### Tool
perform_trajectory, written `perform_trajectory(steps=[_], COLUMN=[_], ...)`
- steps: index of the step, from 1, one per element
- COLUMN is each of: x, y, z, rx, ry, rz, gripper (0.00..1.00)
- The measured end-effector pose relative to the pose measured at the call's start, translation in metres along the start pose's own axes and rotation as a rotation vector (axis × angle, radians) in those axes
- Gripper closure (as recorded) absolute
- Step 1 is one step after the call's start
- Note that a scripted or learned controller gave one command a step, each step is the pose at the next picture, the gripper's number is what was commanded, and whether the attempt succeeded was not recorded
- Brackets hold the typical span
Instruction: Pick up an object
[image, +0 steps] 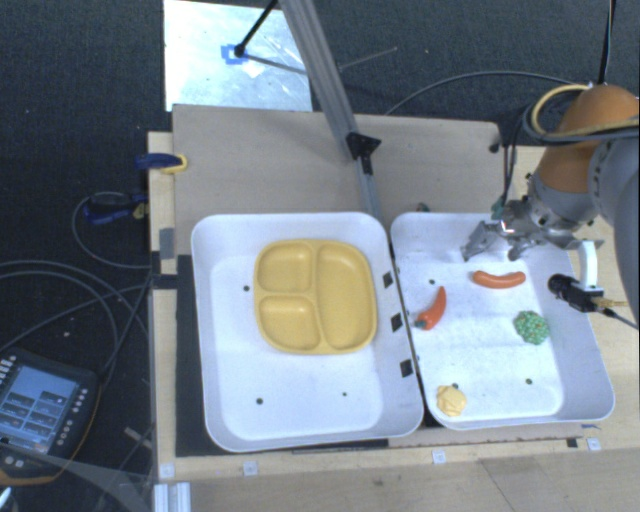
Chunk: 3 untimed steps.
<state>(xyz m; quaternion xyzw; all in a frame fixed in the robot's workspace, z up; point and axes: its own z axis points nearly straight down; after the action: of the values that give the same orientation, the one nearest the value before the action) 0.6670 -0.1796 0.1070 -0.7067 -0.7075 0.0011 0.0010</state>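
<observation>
My gripper (493, 247) hangs over the back of the right bin (585, 395), its fingers spread open and nothing between them. Just in front of it an orange sausage (498, 279) lies on the bin floor, apart from the fingertips. A red pepper-like piece (432, 308) lies near the bin's left wall. Toward the right sits a green broccoli floret (531, 327), and a small yellow lump (451, 400) rests in the front left corner.
The left bin (225, 400) holds a yellow divided plate (315, 297). A grey pole (330, 90) slants across the back of the bench and ends at the wall between the bins. Cables and a pendant lie on the floor at left.
</observation>
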Motion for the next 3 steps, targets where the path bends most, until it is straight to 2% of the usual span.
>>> perform_trajectory(steps=[1,2,3], x=[0.000,0.000,0.003], y=[0.001,0.002,0.002], z=[0.016,0.004,-0.061], rx=[-0.003,-0.007,-0.013], ry=[-0.001,-0.003,-0.002], rz=[-0.002,-0.003,-0.004], gripper=[0.00,1.00,1.00])
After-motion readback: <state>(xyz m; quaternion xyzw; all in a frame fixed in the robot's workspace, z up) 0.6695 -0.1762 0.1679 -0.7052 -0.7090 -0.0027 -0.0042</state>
